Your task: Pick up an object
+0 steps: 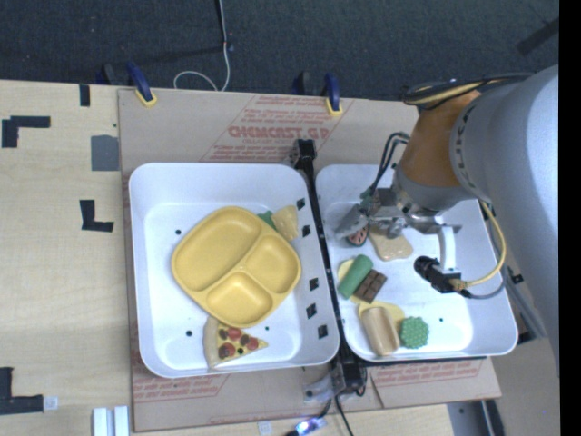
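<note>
Just left of a tan bread slice (392, 246), toward the upper left of the right bin (472, 334): small red-and-dark food piece (359, 236), judged the likely target. Directly above it, gripper (365, 218); whether open or closed cannot be told from this angle. Lower in the same bin: green cylinder (353, 275) against brown chocolate bar (369, 286), then bun (379, 327) beside broccoli (415, 331). For a clean pick: descend straight, centred on the red piece, clear of the bread slice just beside it; close low, lift vertically.
</note>
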